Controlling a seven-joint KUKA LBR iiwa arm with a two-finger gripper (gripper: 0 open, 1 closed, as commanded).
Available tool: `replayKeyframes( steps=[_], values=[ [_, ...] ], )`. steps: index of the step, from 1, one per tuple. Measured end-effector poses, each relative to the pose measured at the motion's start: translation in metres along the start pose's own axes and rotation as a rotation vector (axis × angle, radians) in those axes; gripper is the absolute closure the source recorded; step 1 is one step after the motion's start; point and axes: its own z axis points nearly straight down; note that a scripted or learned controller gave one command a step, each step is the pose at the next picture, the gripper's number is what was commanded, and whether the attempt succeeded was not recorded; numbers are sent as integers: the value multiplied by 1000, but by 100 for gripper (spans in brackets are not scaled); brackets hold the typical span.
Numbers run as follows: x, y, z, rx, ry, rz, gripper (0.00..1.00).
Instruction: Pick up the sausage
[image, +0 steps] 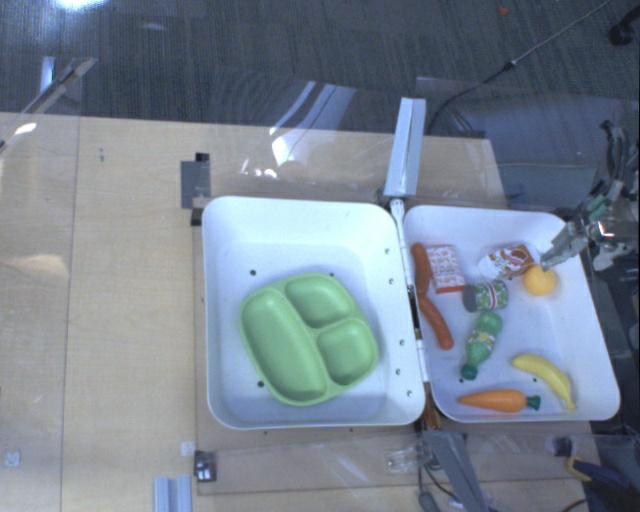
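The long reddish-brown sausage (428, 293) lies in the right shallow white bin (590, 395), stretched along that bin's left wall from near the far end to about mid-length, bending slightly toward the bin's middle at its near end. Just right of the sausage's far half sits a small red-and-white packet (446, 268). Right of the sausage's near half are a small grey-green can (487, 296) and, nearer the camera, a green plastic bottle (480, 343). Beyond the can lie a white-and-red wrapped item (510, 261) and a round yellow fruit (540, 282). An orange carrot (497, 401) and a yellow banana (546, 376) rest at the near end. The gripper (566, 246) hangs by the far right corner, well apart from the sausage; its fingers cannot be made out. Left of the sausage, the other white bin (230, 395) holds a green divided plate (308, 338).
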Motion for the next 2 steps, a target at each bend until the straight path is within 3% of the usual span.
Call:
replayKeyframes(
  steps=[1,2],
  values=[
    [22,73,126,3,2,-63,0],
    [78,81,167,-42,-14,-209,0]
  ],
)
